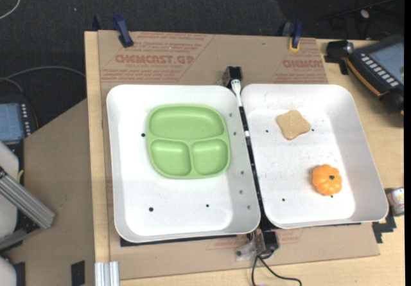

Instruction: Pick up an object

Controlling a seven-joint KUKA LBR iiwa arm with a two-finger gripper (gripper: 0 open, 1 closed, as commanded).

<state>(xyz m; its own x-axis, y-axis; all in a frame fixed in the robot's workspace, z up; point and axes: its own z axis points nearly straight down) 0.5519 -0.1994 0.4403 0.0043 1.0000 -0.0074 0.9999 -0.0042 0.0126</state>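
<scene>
Candidate obj: small orange pumpkin [327,179], round, ribbed, dark stem, sits in right bin [359,150] near its front-right; tan bread-slice pc [293,125] same bin, further back, well apart; flat, matte. Left bin [128,201] has green 3-compartment plate [188,140], smooth plastic. Step: pre-approach, nothing grasped yet; jaw state can't tell, so no jaw-relative refs. Next: descend over pumpkin, prob. easier grip than flat slice.

Two white bins sitting side by side on desk [96,150], edges touching. Left bin [125,201] holding green divided plate [188,141], lying flat in upper middle. Right bin [347,150] holding tan bread slice [293,125] near top and orange pumpkin [327,179] lower right, lying well apart.
</scene>
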